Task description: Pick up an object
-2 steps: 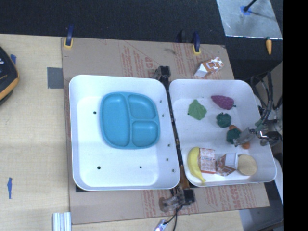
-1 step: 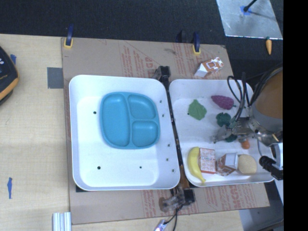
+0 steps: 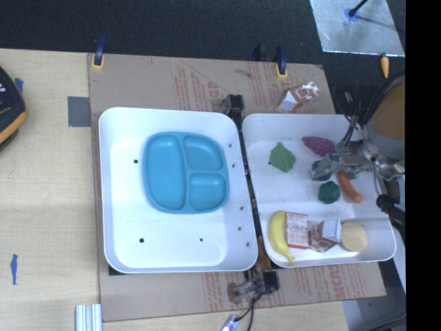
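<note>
Gripper sits low in right bin, upper-right area, w/ arm coming in from right. Can't tell its state; tips blur into dark stuff there. Nearest items: dark green ball just below, orange carrot beside it, purple piece above, green leaf to left. Judgement: pick one target, centre over it, descend straight, avoid nudging neighbours. Blue plate in left bin, well apart.

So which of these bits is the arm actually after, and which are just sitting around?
Part of the job (candidates in the right bin, near the end effector):
green leaf
purple piece
carrot
dark green piece
banana
round bun

Just lying about:
blue divided plate in the left bin
small packet outside the bins
</note>
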Motion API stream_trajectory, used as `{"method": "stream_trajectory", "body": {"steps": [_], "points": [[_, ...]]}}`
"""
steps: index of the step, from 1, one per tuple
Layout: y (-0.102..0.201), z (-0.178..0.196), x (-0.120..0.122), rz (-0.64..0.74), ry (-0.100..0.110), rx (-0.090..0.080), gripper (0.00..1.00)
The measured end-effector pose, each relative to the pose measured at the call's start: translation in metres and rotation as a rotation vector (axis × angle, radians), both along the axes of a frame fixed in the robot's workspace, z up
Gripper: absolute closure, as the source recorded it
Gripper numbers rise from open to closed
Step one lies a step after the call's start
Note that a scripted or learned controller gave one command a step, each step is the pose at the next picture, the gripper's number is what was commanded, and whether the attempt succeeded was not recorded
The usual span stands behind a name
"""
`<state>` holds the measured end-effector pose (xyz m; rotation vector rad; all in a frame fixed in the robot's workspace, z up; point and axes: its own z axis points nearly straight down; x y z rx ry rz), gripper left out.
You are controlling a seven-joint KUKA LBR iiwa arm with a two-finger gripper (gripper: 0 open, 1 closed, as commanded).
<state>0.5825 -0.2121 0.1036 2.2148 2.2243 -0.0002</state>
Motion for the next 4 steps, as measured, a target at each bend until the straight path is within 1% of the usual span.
{"method": "stream_trajectory", "body": {"steps": [1,2,3,4], "points": [[0.033,-0.012,-0.032,0.001,0.006,0.001,0.0],[0.031,-0.001,-0.032,0.004,0.004,-0.001,1.0],[0.031,-0.001,-0.032,0.005,0.005,-0.002,0.0],[0.0,-0.012,-0.076,0.001,0.006,0.001,0.0]]}}
